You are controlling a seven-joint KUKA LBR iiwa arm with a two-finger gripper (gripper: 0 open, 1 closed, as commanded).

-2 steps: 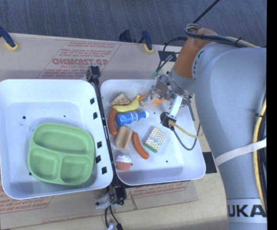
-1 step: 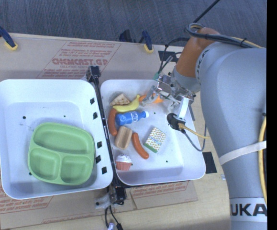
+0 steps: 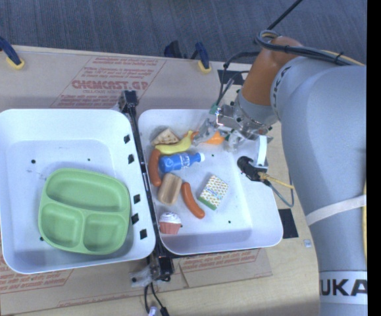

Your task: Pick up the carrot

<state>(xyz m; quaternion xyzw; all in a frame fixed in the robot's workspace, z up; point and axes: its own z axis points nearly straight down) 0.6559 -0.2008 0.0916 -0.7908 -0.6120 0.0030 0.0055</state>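
Because the arm reaches in from the side, the gripper sits low in the top corner of the right bin, right over a small orange piece that I take to be the carrot. The carrot lies at the gripper's tip, apparently touching it, but I cannot tell how far the gripper is open or whether it has hold of anything. Just beyond it lie a banana and a blue bottle, crowding any approach.
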